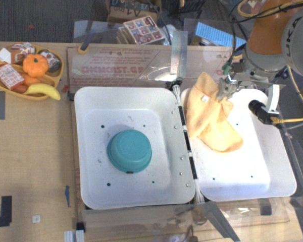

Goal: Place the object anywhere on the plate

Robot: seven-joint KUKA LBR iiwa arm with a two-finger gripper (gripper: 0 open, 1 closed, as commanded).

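Showing one arm reaching over the right bin [252,180], with its hand [225,91] set down on the upper edge of a yellow cloth [212,120]. The cloth lies crumpled along the bin's left side, its long axis running from the upper corner near the hand down toward the bin's middle, so nearly all of it lies below and left of the hand. How far the hand is open cannot be told, since the wrist hardware hides the tips; the cloth appears bunched up toward it, which suggests contact, but a firm hold is not confirmed. A teal plate [130,150], seemingly turned upside down like a shallow dish, sits in the middle of the left bin [91,110], well apart from the cloth and across the divider between the bins. The coming move, as judged here, requires lifting the cloth and carrying it leftward over that divider. On the desk [30,150], far left of the plate, stands a bowl of toy food [26,72].
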